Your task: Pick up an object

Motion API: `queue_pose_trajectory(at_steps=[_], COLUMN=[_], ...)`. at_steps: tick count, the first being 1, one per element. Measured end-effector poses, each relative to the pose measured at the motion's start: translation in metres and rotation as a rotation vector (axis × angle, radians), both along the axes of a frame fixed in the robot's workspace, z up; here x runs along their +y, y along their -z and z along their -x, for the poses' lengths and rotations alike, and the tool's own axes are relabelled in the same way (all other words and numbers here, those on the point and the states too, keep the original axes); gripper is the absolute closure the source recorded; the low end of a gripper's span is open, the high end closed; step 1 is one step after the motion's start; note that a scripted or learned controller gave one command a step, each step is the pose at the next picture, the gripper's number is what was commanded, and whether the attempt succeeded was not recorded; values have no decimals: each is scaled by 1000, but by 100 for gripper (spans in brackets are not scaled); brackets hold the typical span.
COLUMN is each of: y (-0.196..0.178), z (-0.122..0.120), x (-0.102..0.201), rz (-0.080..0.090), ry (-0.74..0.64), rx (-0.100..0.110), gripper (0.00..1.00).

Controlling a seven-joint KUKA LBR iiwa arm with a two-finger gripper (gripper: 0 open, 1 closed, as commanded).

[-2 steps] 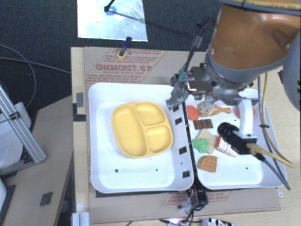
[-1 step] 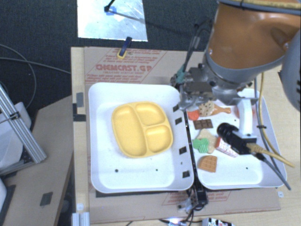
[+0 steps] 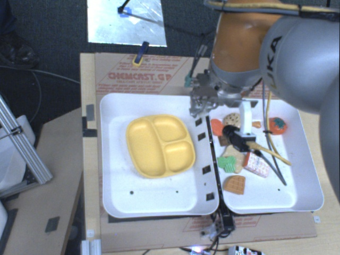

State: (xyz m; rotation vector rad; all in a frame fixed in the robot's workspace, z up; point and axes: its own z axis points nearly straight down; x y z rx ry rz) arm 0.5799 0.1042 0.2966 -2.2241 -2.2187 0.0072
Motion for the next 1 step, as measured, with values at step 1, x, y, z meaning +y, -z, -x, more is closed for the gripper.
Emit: queue_pose_trajectory(at_steps=[1], y=[-17], z=[-52], x=[27], rz=[-4], ry=[-7], rx=[-11], gripper=[100])
